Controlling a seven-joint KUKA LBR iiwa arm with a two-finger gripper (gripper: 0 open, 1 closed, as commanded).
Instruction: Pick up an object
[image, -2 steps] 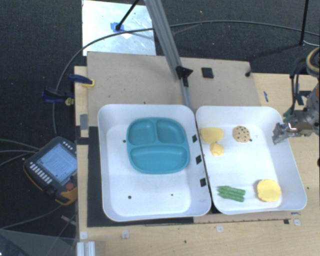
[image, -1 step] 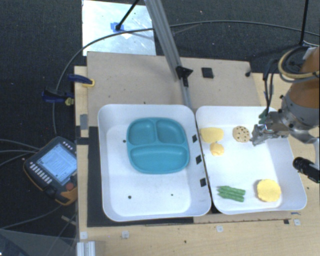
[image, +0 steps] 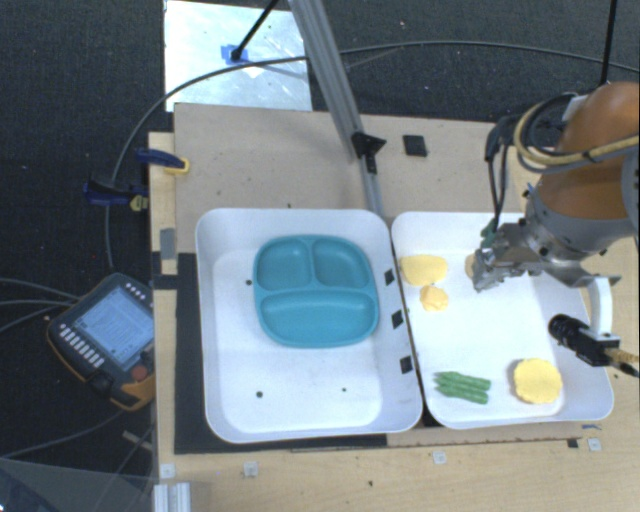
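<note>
The end effector (image: 487, 272) hangs low over the upper part of the right bin (image: 560, 412), at the end of the grey arm with its orange band (image: 600, 115) that comes in from the right. From this slanted view above, its fingers blur into the metal body of the wrist, so I cannot tell how far apart they stand, nor whether anything sits between them. A small yellow bit (image: 470, 265) peeks out right at the left edge of the end effector, touching it or partly hidden under it.

Taking the right bin as the landmark: a larger yellow piece (image: 423, 268) lies in its upper left part, and a smaller yellow lump (image: 434, 297) sits just below that one. A bunch of green beans (image: 462, 386) lies near the bin's lower edge, and a round yellow slice (image: 537, 381) rests to the right of the beans, near the lower right corner.

Just left of the right bin, the left bin (image: 225, 400) holds a blue divided plate (image: 316, 291). Both bins rest on the tabletop (image: 260, 160).
</note>
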